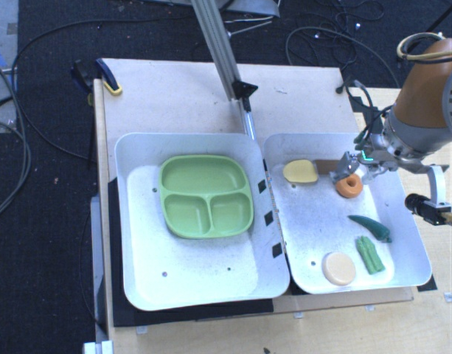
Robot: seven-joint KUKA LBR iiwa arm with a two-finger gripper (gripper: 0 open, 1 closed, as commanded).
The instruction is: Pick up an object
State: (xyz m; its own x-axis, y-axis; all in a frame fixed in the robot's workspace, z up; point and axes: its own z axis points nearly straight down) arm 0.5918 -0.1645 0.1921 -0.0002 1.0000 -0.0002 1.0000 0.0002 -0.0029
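Note:
The right bin [307, 220] holds a yellow rounded piece [300, 172], an orange ring-shaped piece [349, 186], a dark green curved piece [371, 227], a light green ridged piece [370, 256] and a cream disc [339, 268]. My gripper [352, 169] hangs over the bin's far right part, just above the orange ring. The ring sits right under the fingertips and looks partly covered by them. I cannot tell whether it is held.
The left bin [137, 271] carries a green three-compartment plate [206, 195]. A slanted metal pole [218, 39] rises from between the bins at the back. Cables lie on the dark floor beyond the bench. The arm's grey and orange body [425, 102] stands at the right.

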